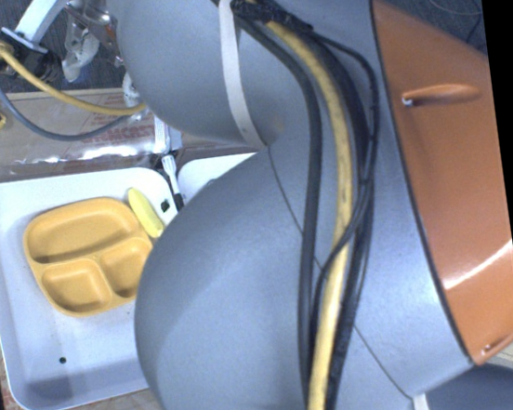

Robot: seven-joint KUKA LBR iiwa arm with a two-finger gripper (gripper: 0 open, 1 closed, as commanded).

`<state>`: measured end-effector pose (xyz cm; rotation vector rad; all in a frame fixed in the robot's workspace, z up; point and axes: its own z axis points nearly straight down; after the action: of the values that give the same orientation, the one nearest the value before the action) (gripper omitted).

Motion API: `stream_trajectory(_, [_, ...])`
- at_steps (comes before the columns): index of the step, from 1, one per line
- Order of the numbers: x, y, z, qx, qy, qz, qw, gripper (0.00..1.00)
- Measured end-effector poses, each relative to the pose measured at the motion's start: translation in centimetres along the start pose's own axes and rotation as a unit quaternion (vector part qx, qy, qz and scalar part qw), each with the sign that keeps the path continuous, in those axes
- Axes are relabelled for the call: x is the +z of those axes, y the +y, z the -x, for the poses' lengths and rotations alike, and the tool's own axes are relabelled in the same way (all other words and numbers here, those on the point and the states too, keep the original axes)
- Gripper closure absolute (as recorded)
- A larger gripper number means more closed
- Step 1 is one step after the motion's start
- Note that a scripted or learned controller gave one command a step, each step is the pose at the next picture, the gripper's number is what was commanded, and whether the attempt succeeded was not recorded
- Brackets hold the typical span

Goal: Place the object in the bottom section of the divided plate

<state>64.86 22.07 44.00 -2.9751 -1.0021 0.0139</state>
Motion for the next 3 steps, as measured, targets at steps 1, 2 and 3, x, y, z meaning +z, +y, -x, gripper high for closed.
stream_trajectory(1, [0.0,0.0,0.1,-0.085,-0.002,-0.002,0.9964,0.00])
stream_trajectory(2, [-0.1,0.5,-0.1,0.125,0.003,0.001,0.9922,0.00])
stream_trajectory(3, [1.2,0.3,0.2,0.220,0.003,0.001,0.9754,0.00])
